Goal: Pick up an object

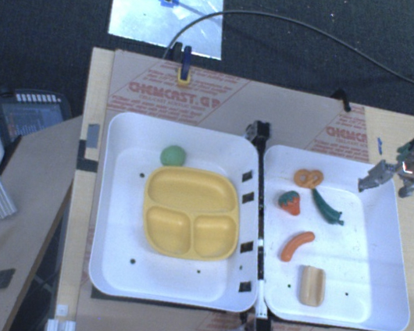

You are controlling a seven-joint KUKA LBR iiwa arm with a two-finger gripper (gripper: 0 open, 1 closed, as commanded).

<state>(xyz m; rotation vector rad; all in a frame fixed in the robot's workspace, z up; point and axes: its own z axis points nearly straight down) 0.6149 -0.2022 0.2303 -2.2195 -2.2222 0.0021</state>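
Candidate objects for the pick: five small plastic toy foods lying loose in the right-hand shallow white bin. Nearest the jaws, below and to their left, lies the curved dark-green toy pepper; just beyond it sit the orange pretzel-shaped toy and the red toy strawberry with a green cap. Farther below lie the orange toy sausage and the tan toy bread roll. All appear light, rigid and smooth, so likely to slip or roll under a poor pinch; none looks fragile. The pepper and sausage are best taken across the narrow mid-body, the roll across its short width. The two-finger gripper hangs over the bin's upper right edge, carrying nothing; whether its jaws stand apart or together cannot be told. Well beyond, in the left-hand white bin, rest a yellow three-compartment plastic tray and a green toy ball.
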